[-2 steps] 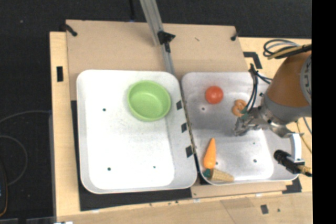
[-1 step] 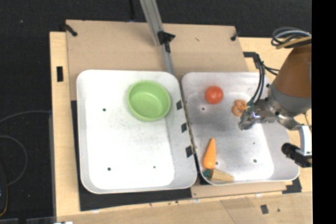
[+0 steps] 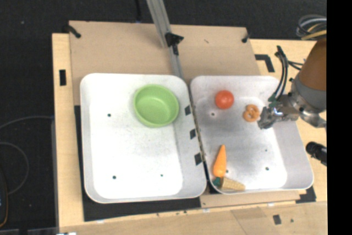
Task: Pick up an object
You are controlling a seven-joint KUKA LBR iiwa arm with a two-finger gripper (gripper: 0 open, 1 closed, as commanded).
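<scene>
At the front of the right bin (image 3: pixel 286 173), nearest the camera, a small tan wedge-shaped object (image 3: pixel 232 185) lies against the front wall, in the bin's front left corner. Touching it from behind is a carrot (image 3: pixel 219 160), orange with a green end, lying roughly front to back with the green end toward the wedge. Both sit close to the bin's left wall.

The left bin (image 3: pixel 110 173) lies just beside the right one on the tabletop (image 3: pixel 66 118), a pale wooden board with a brown sheet behind the bins. Small dark dots mark the floors of both bins. No writing, brand or label can be read anywhere.

Farther back in the right bin, a small orange-brown ring-shaped object (image 3: pixel 251 113) lies on the bin floor, just left of the tool (image 3: pixel 267 118). The tool comes in from the right on the grey arm, whose orange band (image 3: pixel 316 69) shows at the right side. The tool's tip is low over the bin floor, just beside the ring-shaped object; whether they touch cannot be made out. Whether its fingers are spread or pressed together cannot be told, and nothing is seen between them.

Behind and to the left of the ring, a red round tomato-like object (image 3: pixel 224 99) lies apart from the tool. In the left bin's back right part stands a green bowl (image 3: pixel 157 105), upright. A grey metal rail (image 3: pixel 157 3) slants away beyond the bins.
</scene>
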